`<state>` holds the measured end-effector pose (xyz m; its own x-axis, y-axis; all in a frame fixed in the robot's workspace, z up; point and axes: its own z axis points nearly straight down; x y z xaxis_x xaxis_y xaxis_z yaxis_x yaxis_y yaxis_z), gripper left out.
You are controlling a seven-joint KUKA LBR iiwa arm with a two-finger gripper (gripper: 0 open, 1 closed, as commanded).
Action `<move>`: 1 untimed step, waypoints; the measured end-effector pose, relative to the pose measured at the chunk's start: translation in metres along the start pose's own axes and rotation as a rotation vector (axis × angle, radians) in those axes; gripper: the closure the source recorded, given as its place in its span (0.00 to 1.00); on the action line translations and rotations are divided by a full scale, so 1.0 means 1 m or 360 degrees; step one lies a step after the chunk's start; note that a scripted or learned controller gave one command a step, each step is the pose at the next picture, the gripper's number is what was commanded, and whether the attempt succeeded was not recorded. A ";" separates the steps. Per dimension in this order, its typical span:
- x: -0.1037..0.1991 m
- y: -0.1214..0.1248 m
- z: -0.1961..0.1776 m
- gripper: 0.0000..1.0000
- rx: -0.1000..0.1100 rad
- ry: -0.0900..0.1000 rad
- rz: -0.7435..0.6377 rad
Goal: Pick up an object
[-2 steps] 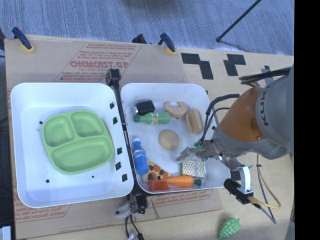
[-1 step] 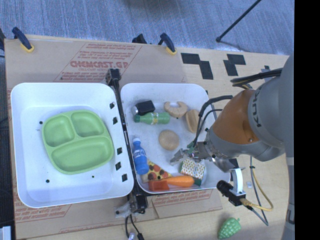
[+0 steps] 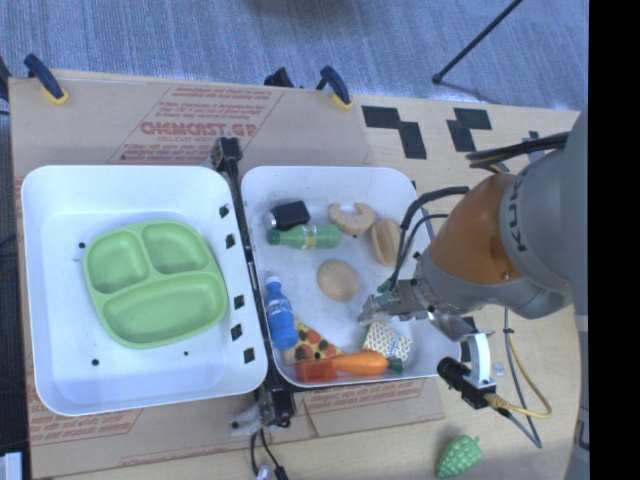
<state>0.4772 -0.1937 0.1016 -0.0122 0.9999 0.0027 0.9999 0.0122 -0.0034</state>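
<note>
The right bin [image 3: 330, 180] holds several objects: a black block [image 3: 290, 213], a green bottle [image 3: 305, 236], a tan toy [image 3: 350, 218], a bread-like piece [image 3: 385, 241], a beige egg shape [image 3: 338, 280], a blue bottle [image 3: 279, 314], an orange carrot [image 3: 357, 364] and a white patterned piece [image 3: 389, 342]. My gripper [image 3: 382, 308] hangs low over the bin's right side, just above the patterned piece and right of the egg shape. Nothing is visibly held in it.
The left bin [image 3: 50, 198] holds a green divided plate [image 3: 155, 283]. A colourful small toy [image 3: 312, 345] lies by the carrot. A green grape bunch [image 3: 458, 455] lies on the bench outside the bins, front right. Cables trail from the wrist at the right.
</note>
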 end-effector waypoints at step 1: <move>0.030 -0.001 -0.050 1.00 -0.0001 -0.0003 0.0006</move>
<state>0.4764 -0.1640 0.1512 -0.0082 1.0000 0.0011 1.0000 0.0082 -0.0029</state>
